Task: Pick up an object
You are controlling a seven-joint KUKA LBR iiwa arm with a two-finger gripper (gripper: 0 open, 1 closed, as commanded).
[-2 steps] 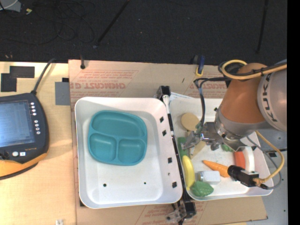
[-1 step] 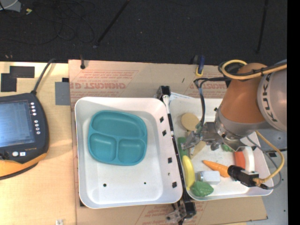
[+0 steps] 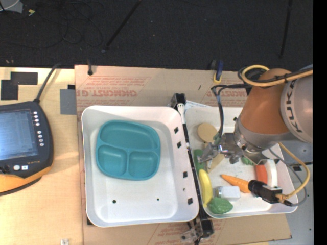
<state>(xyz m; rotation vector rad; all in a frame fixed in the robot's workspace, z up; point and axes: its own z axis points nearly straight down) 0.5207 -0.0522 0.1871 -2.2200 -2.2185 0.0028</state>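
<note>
My gripper (image 3: 214, 154) reaches down into the right bin (image 3: 276, 200), at its left-middle part, under the orange-banded wrist. It hovers over or touches a jumble of small items there; a tan piece lies right at its tips. Around it lie a tan round disc (image 3: 207, 132), a yellow banana (image 3: 205, 185), a green leafy toy (image 3: 220, 205), an orange carrot (image 3: 236, 179), a small white block (image 3: 228, 192) and a red-and-white piece (image 3: 265, 173). The wrist hides the bin's upper right part.
The left bin (image 3: 97, 198) holds a teal divided plate (image 3: 128, 149). A black clip bar (image 3: 185, 152) runs between the two bins. A tablet-like pendant (image 3: 23, 139) lies on the bench at far left. Cables loop above the arm.
</note>
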